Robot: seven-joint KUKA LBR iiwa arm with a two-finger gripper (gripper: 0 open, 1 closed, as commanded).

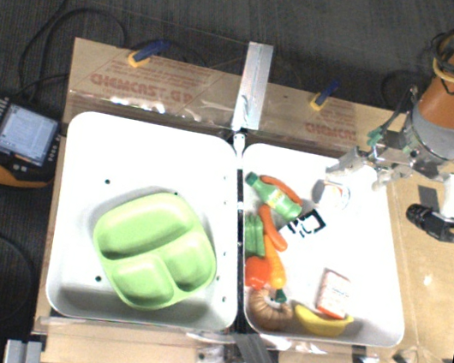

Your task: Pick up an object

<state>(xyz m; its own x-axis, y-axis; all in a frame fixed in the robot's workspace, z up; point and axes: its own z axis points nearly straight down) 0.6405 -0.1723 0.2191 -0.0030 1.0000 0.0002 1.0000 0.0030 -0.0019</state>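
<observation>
You are looking at the claw hovering over the back part of the right bin, with the arm reaching in from the right. Whether it is spread wide or closed narrow, you cannot tell; nothing is showing between its tips, so you should treat it as carrying nothing.

The things to pick are lying toward the near and left side of it. Closest, just to its left, a green bottle is lying tilted against an orange carrot, with a small black-and-white tag just below the claw. Further toward you, a small red-and-white box is resting apart from the rest, and a banana and a brown doughnut are sitting along the front wall. Across the divider, a green sectioned plate is lying in the left bin.

The step in hand looks like the approach. Next, you need to choose one target, line up above it and go down; the box seems least crowded.
</observation>
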